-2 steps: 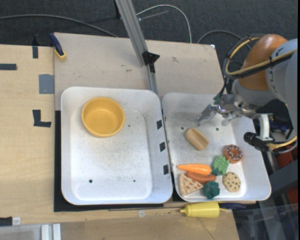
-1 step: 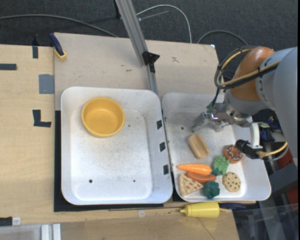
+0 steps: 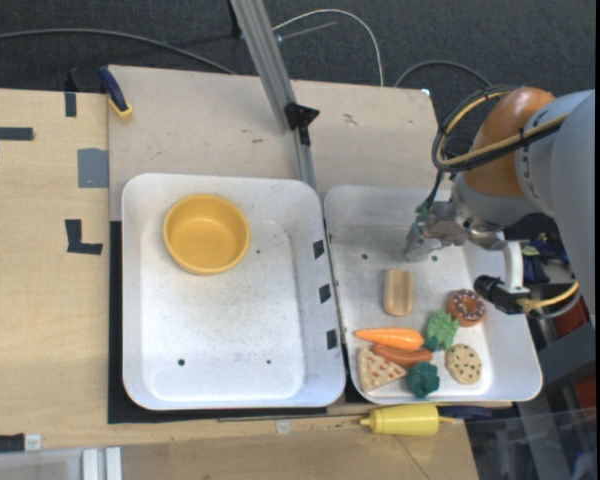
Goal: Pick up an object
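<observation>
lying nearest, just off the bench's near edge: a yellow mustard bottle [image 3: 404, 420] on its side. sitting just beyond it, in the near end of the right bin [image 3: 352, 218]: a pizza slice [image 3: 378, 371], a carrot [image 3: 390, 339], two green broccoli pieces [image 3: 423, 379], a speckled cookie [image 3: 464, 363] and a chocolate donut [image 3: 467, 307], all crowding close together. resting a little farther in and apart from that cluster: a tan bread roll [image 3: 397, 292], standing clear on bare white floor and looking like the easiest pick.

hovering just beyond and to the right of the roll: the gripper [image 3: 418, 246], pointing down toward the bin floor, carrying nothing that can be seen. cannot tell how wide it is set; too small and dark against the wrist. judging the task as barely begun: nothing lifted, every item lying on the bin floor, the descent, the close and the lift all remaining to be done.

sitting in the left bin [image 3: 140, 298], toward its far side: a yellow bowl [image 3: 206, 233], upright, well apart from everything else.

spreading under both bins: a black mat on a pale wooden bench [image 3: 30, 268] marked with dark tape pieces. lying beyond the bins: a beige board [image 3: 200, 118] with a small blue and yellow clamp [image 3: 115, 92] at its far left corner. rising from the far side of the bins: a slanted grey metal pole [image 3: 265, 48]. looping across dark carpet at the far end: several cables [image 3: 330, 18].
</observation>
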You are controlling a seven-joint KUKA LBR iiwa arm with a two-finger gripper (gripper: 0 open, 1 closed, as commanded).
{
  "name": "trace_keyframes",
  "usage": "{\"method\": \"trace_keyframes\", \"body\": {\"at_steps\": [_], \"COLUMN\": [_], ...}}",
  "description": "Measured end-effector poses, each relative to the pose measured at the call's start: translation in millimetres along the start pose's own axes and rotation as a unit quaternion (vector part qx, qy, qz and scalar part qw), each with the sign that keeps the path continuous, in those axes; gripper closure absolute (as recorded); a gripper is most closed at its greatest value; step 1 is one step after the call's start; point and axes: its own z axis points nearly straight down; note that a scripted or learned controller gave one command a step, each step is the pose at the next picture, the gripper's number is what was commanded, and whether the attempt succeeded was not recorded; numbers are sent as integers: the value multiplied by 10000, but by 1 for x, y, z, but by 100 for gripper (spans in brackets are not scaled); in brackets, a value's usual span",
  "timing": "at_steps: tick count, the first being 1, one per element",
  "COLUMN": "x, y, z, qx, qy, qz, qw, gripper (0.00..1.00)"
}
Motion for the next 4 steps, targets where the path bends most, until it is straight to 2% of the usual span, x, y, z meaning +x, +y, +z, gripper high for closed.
{"method": "trace_keyframes", "body": {"at_steps": [2,3,4], "x": [7,6,64], "y": [-5,4,7], "z": [-93,-153,-143], "qx": [-31,-41,-4], "qy": [-1,-7,10], "qz": [6,7,-14], "qw": [10000,10000,10000], "gripper": [100,100,100]}}
